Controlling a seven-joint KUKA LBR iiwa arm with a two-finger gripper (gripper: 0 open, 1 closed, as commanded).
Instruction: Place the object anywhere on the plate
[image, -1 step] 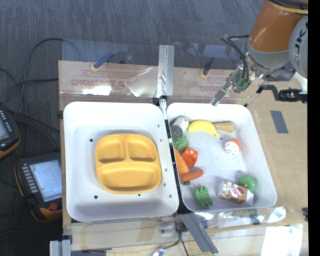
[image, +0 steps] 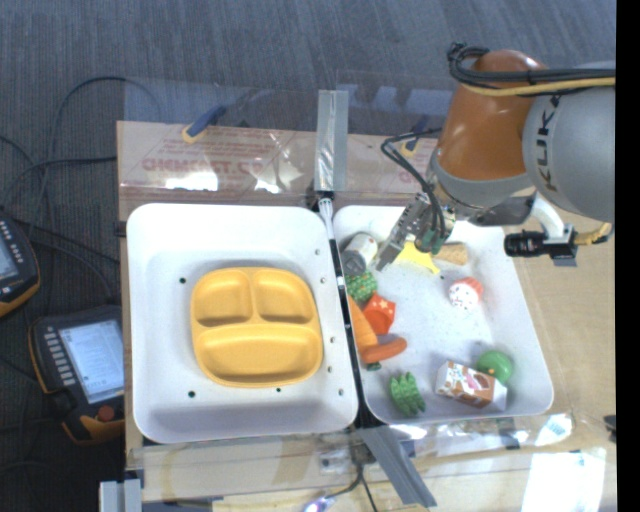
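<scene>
My arm (image: 575, 140) is grey with a broad orange band (image: 490, 110), black cables looped over it, dark "KU" lettering, and a slim metallic gripper (image: 398, 243).

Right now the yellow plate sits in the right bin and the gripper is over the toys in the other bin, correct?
Not quite. The camera view shows the yellow plate in the left bin, not the right one. The gripper does hang over the toys in the other bin, the right bin.
</scene>
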